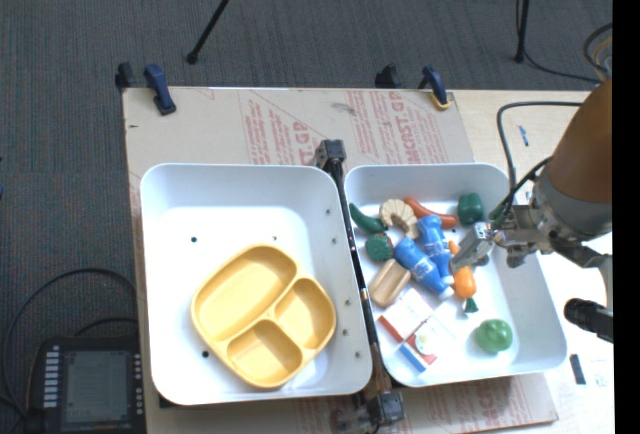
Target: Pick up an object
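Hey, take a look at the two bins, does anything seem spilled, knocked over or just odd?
Nothing looks spilled or damaged. The yellow divided plate lies flat but turned at a slant in the left bin. The toys are jumbled in a loose heap in the right bin, with the green ball apart from it. The gripper is over the heap.

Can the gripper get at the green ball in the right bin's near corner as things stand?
Probably yes. The green ball sits apart from the toy pile, with bare bin floor around it, and nothing lies over it. The gripper hangs just above it in the right bin; the near wall might crowd one finger.
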Tool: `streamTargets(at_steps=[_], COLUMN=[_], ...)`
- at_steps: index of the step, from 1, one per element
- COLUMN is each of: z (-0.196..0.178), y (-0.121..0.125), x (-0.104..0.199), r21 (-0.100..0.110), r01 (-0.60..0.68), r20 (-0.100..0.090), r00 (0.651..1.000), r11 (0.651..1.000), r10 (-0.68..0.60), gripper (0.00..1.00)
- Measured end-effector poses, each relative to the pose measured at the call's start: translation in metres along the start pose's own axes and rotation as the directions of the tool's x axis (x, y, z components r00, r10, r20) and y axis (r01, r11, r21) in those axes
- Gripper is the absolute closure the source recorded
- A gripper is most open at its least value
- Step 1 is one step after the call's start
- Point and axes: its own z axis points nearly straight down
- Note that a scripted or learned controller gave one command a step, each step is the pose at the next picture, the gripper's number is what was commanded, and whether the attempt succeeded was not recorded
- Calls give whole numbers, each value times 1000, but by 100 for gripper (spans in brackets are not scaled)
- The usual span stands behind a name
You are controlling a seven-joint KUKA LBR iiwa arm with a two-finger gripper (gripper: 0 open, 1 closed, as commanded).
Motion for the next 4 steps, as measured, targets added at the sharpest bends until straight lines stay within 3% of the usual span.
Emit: streamTargets(at_steps=[1,2,3,4], z=[146,145,136,32], y=[34,88,88,111], x=[-59,35,35,104], r21=[1,-3,1,-2], r01=[-3,0,-3,3], r20=[0,2,0,1], r00=[1000,1000,1000,1000], r11=[1000,1000,1000,1000], r10=[3,0,3,-3], gripper=[0,0,100,100])
